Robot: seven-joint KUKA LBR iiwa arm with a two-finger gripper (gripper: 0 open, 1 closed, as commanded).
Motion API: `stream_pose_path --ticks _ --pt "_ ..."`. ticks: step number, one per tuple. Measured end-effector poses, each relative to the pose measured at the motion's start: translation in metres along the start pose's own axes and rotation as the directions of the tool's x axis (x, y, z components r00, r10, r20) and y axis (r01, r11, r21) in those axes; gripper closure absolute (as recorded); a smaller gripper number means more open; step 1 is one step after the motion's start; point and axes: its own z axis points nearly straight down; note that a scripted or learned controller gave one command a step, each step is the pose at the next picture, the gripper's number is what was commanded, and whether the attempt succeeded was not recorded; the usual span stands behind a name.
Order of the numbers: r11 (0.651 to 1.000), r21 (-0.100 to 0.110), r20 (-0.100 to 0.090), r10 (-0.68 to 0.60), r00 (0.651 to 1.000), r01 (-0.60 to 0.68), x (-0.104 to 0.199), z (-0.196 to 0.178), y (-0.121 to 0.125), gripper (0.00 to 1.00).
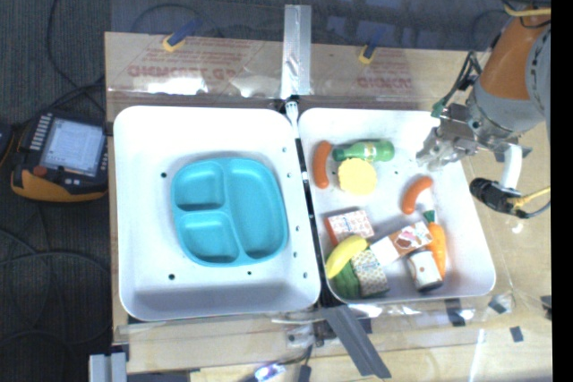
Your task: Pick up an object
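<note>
Right bin (481, 233): lower half crowded. Banana (345, 252), small boxes (347, 224) and a bottle (424, 271) lie touching or nearly so; little room between them. Carrot (438, 248) lies along the right wall. Upper half: orange sausage (321, 165), green bottle (364, 151) and yellow round piece (357, 177) cluster near the divider. Second sausage (416, 193) lies apart, bare floor around it. Gripper (440, 148) hangs over the open upper-right corner. Left bin (134, 192): blue tray (228, 208) takes the centre; bare margin all round.

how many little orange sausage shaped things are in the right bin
2: one sausage lies upright along the right bin's left wall; another sausage lies tilted nearer the right wall. More may hide under the pile.
</note>
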Motion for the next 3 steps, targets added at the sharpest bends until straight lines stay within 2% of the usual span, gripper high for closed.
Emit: stream_pose_path --ticks 1,2,3 --pt "1.000 0.000 0.001 0.000 1.000 0.000 0.000 0.000 0.000 0.00" --pt "0.955 -0.003 -0.004 -0.297 0.955 0.297 -0.011 0.012 -0.012 0.00" --pt "0.955 -0.011 -0.016 -0.298 0.954 0.298 -0.018 0.079 -0.021 0.00"
